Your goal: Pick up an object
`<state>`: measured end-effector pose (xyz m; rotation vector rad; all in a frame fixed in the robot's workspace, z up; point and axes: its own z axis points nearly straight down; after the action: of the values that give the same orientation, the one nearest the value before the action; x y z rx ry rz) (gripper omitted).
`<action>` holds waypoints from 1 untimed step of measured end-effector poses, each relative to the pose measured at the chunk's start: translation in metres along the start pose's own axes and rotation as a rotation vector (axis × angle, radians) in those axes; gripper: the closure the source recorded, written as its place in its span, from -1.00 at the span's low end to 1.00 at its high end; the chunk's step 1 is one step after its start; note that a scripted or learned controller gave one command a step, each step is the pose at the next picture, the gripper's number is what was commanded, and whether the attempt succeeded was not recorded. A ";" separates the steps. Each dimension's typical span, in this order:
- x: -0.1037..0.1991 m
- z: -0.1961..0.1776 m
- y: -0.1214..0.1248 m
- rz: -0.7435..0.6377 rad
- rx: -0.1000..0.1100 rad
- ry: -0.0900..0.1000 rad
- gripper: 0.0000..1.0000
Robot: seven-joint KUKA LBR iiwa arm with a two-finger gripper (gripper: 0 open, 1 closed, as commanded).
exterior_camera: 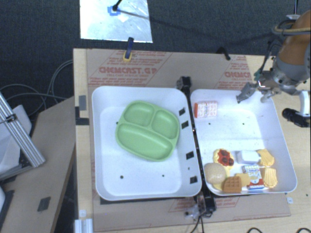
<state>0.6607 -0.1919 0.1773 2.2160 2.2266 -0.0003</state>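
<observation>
My gripper hangs over the far right rim of the right bin, its two fingers spread apart with nothing between them. Below it and to the left, a small red-and-white packet lies near the bin's far left corner. Several toy foods crowd the near end: a red-topped piece, a white block, a tan bun, a waffle, a small carton and yellow pieces.
The left bin holds a green divided plate. A black clip strip runs between the bins. Cardboard lies under both, and a shiny sheet lies beyond the bench's far edge.
</observation>
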 end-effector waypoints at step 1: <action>0.005 0.061 -0.003 -0.002 0.003 0.001 -1.00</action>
<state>0.6574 -0.1867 0.1159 2.2161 2.2302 -0.0020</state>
